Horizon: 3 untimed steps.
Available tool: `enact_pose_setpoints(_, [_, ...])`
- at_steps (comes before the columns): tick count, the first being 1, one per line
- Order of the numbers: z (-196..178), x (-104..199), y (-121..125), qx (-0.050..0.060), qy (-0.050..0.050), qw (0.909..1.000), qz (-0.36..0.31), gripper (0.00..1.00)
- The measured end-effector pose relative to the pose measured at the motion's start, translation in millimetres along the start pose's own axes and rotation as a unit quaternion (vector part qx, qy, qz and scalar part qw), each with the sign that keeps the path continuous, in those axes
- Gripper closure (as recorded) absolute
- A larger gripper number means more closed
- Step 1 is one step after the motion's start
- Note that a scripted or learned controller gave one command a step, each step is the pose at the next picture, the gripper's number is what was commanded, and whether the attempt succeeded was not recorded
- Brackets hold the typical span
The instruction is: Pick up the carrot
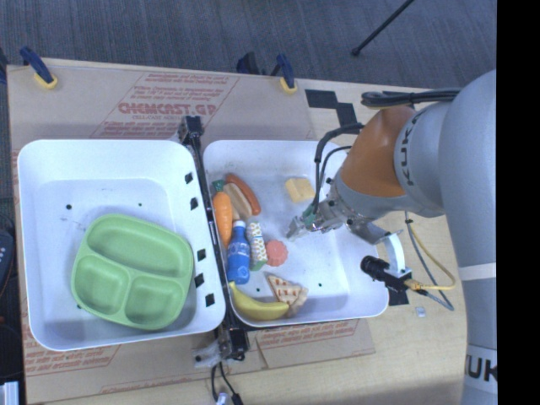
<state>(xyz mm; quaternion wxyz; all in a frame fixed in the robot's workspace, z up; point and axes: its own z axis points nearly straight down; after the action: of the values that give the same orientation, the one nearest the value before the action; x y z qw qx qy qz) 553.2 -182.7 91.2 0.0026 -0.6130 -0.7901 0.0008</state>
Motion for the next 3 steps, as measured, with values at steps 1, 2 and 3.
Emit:
enact_pose_setpoints(1, [-100.0, 110.0, -51.6, 0.0, -0.001, 0.9736, -0.228, 1.0])
enact_pose_setpoints(2, [-121.3, 67.2, -62.5, -0.001, -0.002, 0.9277, -0.373, 1.0])
enact_pose_setpoints(3, [0.7, 97.8, -54.4, -0.001, -0.001, 0.9457, -0.325, 1.0])
